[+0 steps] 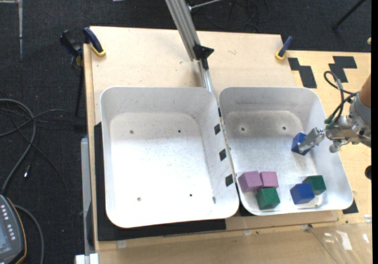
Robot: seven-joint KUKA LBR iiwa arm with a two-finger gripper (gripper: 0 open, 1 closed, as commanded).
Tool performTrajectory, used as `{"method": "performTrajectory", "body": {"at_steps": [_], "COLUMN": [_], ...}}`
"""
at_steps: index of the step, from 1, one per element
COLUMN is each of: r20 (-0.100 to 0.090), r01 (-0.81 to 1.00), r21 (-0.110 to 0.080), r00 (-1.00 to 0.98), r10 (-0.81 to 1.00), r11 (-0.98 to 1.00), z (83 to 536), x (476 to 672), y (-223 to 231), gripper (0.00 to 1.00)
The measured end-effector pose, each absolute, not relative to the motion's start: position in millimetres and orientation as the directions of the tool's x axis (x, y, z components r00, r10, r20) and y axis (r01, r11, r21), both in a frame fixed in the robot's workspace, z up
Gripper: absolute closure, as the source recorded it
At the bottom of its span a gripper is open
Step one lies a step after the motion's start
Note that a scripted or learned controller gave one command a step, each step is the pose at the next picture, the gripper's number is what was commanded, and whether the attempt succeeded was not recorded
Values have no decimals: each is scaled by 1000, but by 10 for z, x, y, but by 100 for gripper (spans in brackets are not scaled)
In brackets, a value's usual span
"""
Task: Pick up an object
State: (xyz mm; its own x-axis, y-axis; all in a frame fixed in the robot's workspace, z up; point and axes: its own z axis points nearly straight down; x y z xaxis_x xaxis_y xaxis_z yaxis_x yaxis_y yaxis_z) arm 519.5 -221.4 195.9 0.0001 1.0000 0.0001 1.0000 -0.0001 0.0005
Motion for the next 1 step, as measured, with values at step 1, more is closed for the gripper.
{"method": "performTrajectory", "body": {"at_steps": [1], "r20": [0], "r01": [1000], "r21": [2], "r00": [-6], "r10": [1000], "r11": [6], "z": [920], "x": [6587], "y": [-2224], "gripper": [0]}}
